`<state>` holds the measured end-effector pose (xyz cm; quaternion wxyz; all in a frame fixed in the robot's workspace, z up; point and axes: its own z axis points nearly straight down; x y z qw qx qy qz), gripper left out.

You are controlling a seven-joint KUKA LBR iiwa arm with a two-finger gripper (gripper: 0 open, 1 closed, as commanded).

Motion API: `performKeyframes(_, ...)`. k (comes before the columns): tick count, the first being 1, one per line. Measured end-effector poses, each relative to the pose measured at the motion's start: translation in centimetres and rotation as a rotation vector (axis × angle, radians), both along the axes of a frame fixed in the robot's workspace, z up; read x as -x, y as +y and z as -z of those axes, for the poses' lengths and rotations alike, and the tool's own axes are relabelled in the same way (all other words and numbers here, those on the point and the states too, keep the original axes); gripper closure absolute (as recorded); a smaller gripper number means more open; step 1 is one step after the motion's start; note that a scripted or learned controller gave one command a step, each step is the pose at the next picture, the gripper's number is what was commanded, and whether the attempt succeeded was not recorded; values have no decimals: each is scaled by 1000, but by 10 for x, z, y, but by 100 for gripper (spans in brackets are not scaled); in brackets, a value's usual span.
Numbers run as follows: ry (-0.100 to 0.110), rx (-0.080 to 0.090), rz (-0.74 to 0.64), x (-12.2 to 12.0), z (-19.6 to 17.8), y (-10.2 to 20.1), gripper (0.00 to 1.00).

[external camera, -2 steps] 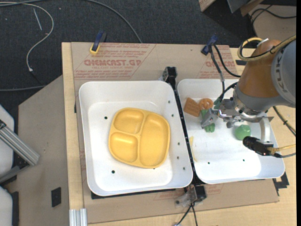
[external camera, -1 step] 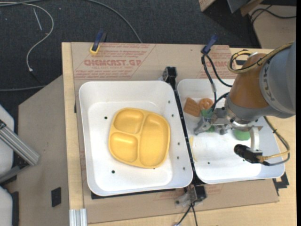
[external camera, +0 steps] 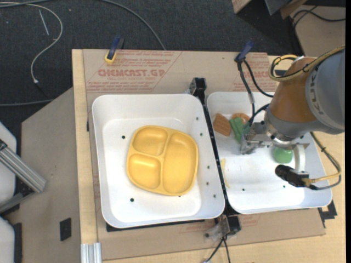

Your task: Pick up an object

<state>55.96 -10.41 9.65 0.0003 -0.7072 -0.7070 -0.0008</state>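
Note:
In the right bin (external camera: 263,193), a brown block (external camera: 221,125) lies at the far left corner, with a small orange piece (external camera: 239,117) beside it. A long green object (external camera: 237,129) lies between them, reaching toward the bin's middle. My gripper (external camera: 249,144) is low over the bin, right against the near end of that long green object. A round light-green thing (external camera: 283,154) peeks out from under the wrist. The grey arm with its orange band (external camera: 290,100) covers the bin's far right part.
The left bin (external camera: 109,147) holds a yellow divided plate (external camera: 163,160) at its middle. A black clamp (external camera: 197,85) sits at the far end of the rim between the bins. Cables run over the right bin's far edge.

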Motion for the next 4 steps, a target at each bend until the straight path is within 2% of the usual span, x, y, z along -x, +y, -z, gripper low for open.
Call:
performKeyframes(1,-4,2,1,1,-46,-7,100)
performKeyframes(2,-7,3,-2,1,-111,-5,100)
performKeyframes(3,-3,2,-1,0,-129,-4,100)
performKeyframes(4,-1,-1,-7,-17,-123,51,100)
